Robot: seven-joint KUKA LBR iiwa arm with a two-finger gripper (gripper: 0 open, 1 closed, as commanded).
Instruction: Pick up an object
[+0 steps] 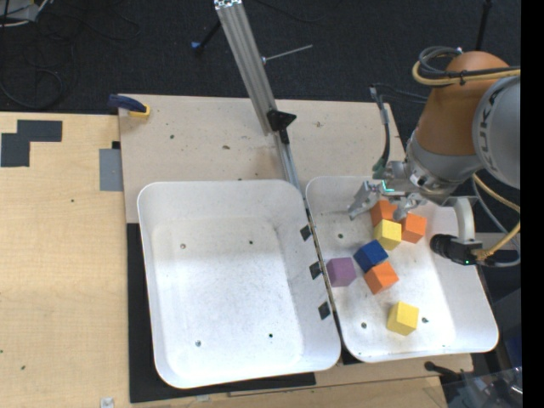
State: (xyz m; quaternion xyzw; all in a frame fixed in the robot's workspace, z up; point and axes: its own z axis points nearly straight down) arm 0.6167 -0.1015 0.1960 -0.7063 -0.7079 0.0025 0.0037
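The grey two-finger gripper, whose finger state I cannot tell, hovers low over the right white bin beside an orange cube (probably its target), apparently lining up a grasp

Pale wooden bench with dark grey patches near its left edge, dark carpeted floor beyond its far edge strewn with cables, slanted aluminium rail rising there, blue-and-yellow clamp at the far-left corner.

Blocks in right bin; left bin beside.
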